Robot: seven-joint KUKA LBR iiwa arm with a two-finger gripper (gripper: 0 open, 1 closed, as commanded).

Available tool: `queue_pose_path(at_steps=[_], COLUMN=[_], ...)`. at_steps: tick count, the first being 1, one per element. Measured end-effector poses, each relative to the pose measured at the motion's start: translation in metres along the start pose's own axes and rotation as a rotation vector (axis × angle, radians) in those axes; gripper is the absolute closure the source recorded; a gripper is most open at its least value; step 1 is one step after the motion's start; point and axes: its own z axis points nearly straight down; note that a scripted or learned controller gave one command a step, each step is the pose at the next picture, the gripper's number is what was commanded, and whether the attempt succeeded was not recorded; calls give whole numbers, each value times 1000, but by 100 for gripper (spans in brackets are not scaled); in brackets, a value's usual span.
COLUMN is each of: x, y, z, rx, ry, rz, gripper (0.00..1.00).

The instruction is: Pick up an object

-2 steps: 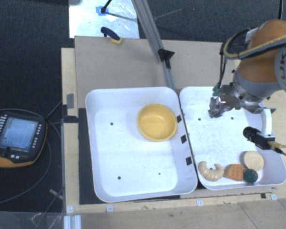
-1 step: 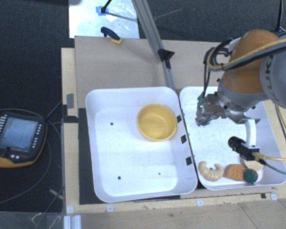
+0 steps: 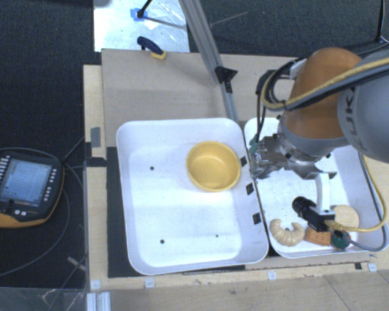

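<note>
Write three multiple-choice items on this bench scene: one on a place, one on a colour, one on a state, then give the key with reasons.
1. Where does the yellow bowl sit?
A. In the left bin, near its upper right corner
B. In the right bin
C. On the dark floor

2. What colour is the handheld controller's casing on the floor at the left?
A. Green
B. Orange
C. White

3. How does the bowl stand?
A. Tipped on its side
B. Upside down
C. Upright, opening upward

Key: 1 A, the bowl lies within the left bin's walls by the divider. 2 B, orange casing frames the grey screen. 3 C, its hollow inside faces the camera. The pincer hangs over the right bin's left edge.
</note>
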Motion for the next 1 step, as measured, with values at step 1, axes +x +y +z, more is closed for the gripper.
queue_pose_path(at_steps=[1], x=[54], y=[-23], z=[-6], rx=[0], ry=[0], rz=[0], gripper=[100])
